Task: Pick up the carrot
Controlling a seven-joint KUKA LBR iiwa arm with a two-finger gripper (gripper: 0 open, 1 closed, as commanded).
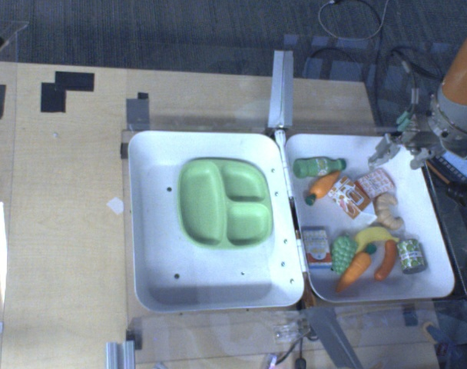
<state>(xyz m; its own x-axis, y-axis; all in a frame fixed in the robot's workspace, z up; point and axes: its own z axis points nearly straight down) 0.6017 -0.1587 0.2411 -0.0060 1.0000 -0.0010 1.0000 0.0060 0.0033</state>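
Carrot near right bin's left edge, pincer apart.

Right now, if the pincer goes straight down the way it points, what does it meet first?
Probably bare floor of the right bin near its upper right corner. The pincer hangs there, right of the red-and-white packet. The carrot lies well left. Depth is unclear.

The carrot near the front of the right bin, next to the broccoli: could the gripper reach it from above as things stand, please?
Probably yes. The carrot lies uncovered, though the broccoli and banana crowd it. The gripper hovers at the bin's far edge.
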